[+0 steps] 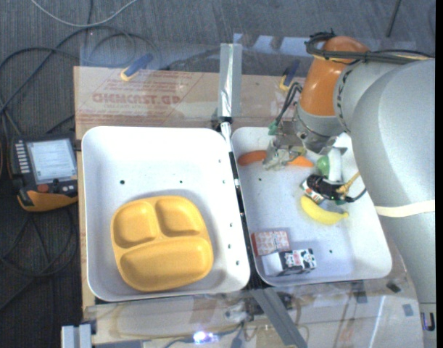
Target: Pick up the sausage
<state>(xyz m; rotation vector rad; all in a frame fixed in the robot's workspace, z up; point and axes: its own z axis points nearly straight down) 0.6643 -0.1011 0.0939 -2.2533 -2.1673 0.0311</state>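
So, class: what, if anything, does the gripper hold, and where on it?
It cannot be told. The gripper is down over the middle of the orange sausage in the right bin, but a grasp is not visible.

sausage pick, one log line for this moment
gripper over sausage | right bin far end | grasp unconfirmed | yellow tray in left bin

The right bin's (366,267) middle floor lies open, hemmed by the banana (324,212) at right, two small boxes (283,251) near the front wall, and the arm (384,107) overhanging its back right corner.
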